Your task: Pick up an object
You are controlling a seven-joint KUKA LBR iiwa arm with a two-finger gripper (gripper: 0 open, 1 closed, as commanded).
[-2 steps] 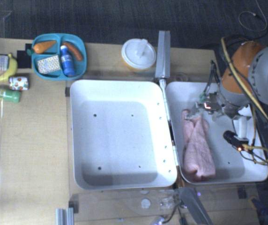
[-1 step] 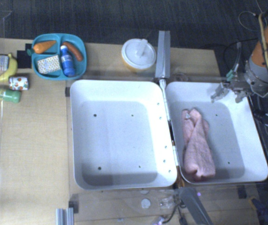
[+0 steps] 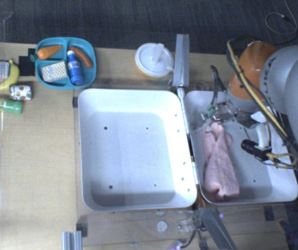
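On your left the large bin (image 3: pixel 133 150) lies bare; in the right bin (image 3: pixel 274 189) a pink cloth (image 3: pixel 219 163) lies lengthwise along the near wall. The gripper (image 3: pixel 219 113) sits at the cloth's far end, though you cannot tell how it is set. Soft fabric may slip free, or only a fold may lift.

My arm (image 3: pixel 287 82) reaches in from the right, grey with its orange band (image 3: pixel 250 69) uppermost, wrist bent downward; my gripper (image 3: pixel 215 113) hangs low, pointing leftward, cables looped alongside.
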